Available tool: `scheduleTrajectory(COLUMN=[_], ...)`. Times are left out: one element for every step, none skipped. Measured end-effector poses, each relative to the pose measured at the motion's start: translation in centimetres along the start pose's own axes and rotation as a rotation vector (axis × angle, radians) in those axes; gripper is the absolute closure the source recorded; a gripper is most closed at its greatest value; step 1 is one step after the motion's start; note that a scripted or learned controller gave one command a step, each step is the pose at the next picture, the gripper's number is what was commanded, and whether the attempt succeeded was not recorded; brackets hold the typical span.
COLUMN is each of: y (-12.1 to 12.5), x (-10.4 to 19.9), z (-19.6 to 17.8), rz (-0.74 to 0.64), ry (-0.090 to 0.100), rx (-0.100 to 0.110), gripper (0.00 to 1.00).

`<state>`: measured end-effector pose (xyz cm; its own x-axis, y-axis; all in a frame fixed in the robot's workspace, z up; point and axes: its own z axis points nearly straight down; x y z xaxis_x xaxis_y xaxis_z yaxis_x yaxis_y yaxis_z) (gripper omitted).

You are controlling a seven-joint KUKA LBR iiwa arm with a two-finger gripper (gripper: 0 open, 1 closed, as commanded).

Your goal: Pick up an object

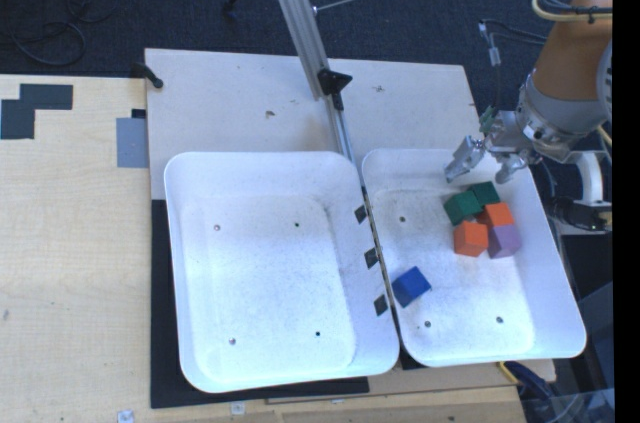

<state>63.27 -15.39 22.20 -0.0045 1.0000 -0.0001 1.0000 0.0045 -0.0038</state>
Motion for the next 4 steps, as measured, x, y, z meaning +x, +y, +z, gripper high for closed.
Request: scheduleTrajectory(y=[2.5,2.2,2.3,2.2], x=[-5.2,-5.3,-5.3,-5.3], z=[10.1,10.6,9.6,9.8], rz=[0.003,0.001,-0.001,-0.002], ry=[-0.002,-0.005,-0.008,-0.007], rx=[-0.013,-0.020,-0.024,-0.020], gripper=[0.00,0.00,1.00,0.00])
